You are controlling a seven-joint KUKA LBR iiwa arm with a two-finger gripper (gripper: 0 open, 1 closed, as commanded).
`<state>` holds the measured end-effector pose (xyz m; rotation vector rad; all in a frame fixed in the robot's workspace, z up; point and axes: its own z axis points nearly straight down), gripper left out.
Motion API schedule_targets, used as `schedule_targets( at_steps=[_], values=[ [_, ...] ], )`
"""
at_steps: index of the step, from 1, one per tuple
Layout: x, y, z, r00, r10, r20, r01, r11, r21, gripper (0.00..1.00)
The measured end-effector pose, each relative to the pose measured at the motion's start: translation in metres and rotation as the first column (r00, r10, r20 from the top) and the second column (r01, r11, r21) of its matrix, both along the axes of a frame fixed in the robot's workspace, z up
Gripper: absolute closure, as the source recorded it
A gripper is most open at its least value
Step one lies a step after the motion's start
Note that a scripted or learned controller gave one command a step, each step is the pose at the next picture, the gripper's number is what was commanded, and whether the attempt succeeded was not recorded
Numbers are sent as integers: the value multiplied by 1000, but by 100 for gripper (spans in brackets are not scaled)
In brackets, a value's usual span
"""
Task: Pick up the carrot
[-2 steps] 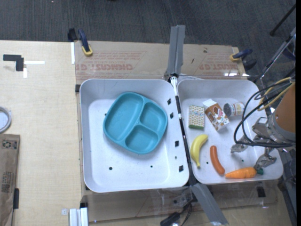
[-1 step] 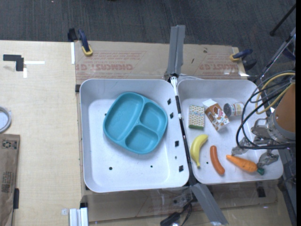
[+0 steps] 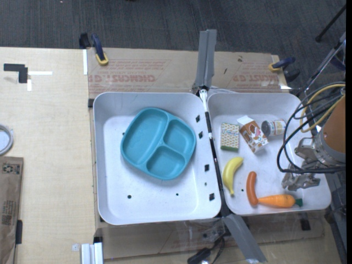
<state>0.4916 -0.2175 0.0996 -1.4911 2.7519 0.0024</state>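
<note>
While the dark grey carpet point(image 3: 165, 10) fills the far side of the room, the pale wooden bench point(image 3: 44, 120) takes up the near side, with a brown cardboard sheet point(image 3: 148, 70) laid under two shallow white bins and held by blue and yellow clamps point(image 3: 99, 51) at its far corners. The left white bin point(image 3: 110, 202) carries a teal plastic plate with three compartments point(image 3: 158, 143). The right white bin point(image 3: 231, 205) holds the orange carrot with a green stub end point(image 3: 276, 201), lying along the near wall, its thick end pointing right. Just left of it, almost touching its tip, lies a reddish-orange sausage point(image 3: 251, 188), and beside that a yellow banana point(image 3: 231, 174). Farther back sit a green-speckled small box point(image 3: 230, 136), a white and red carton point(image 3: 252, 135) and a small tin can on its side point(image 3: 273, 128).

The metal two-finger gripper point(image 3: 300, 181) hangs at the bin's right side, just above and right of the carrot's green end, apart from it. Black cables loop in front of the wrist, and the arm is cut off by the right edge. I cannot tell how the jaws stand. A roll of tape point(image 3: 4, 141) is cut off at the left edge.
</note>
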Motion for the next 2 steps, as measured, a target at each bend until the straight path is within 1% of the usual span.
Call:
schedule_targets(
  at_steps=[1, 2],
  values=[
    [0, 0, 0, 1000, 1, 0, -1, 1000, 0, 0],
    [-12, -1, -9, 966, 258, -8, -258, 966, -1, 0]
  ],
)
